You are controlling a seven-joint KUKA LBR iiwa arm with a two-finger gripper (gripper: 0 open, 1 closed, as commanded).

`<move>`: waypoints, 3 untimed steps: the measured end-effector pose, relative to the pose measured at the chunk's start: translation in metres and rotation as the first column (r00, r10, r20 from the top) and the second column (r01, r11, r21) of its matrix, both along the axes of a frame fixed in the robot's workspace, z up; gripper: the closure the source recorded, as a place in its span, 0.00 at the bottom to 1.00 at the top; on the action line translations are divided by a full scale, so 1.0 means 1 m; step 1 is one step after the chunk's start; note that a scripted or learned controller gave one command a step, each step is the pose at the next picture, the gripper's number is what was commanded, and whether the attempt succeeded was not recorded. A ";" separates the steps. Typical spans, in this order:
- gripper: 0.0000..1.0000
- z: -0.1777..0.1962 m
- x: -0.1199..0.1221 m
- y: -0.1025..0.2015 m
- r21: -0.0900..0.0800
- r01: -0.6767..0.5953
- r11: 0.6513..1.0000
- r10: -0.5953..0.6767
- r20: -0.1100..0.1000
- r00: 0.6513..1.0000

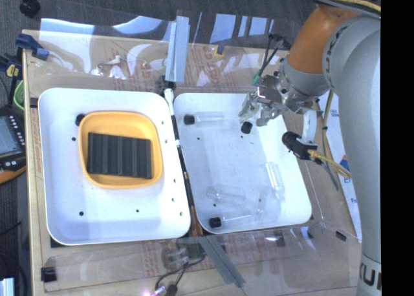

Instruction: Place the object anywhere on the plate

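Note:
A yellow plate [120, 124] with a dark ridged insert [121, 155] lies in the left bin [58, 191]. Several clear tube-like objects lie in the right bin [294, 205]. One with a black end [206, 119] is near the back left, one [274, 178] is at the right, and two more [226, 194] [240, 218] sit near the front. They are see-through and hard to make out. My gripper [250, 120] hangs low over the back of the right bin, right of the back tube and far from the plate.
The grey arm with its orange band [317, 42] reaches in from the right over the right bin's back corner. Cables [304, 146] hang beside the wrist. A metal divider bar [176, 49] stands behind the gap between the bins.

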State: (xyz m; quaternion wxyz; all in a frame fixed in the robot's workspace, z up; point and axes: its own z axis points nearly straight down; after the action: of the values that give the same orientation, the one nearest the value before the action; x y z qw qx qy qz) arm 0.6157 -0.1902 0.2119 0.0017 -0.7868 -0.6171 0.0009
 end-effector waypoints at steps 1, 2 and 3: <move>1.00 0.003 -0.014 0.079 0.001 -0.255 0.967 0.255 -0.002 0.967; 1.00 -0.005 -0.020 0.146 0.001 -0.440 0.898 0.440 -0.003 0.898; 1.00 -0.021 -0.019 0.198 0.001 -0.540 0.841 0.540 -0.001 0.841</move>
State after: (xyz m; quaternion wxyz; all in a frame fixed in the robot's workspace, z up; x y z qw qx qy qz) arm 0.5970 0.0076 0.1912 0.0022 -0.5812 -0.8138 0.0017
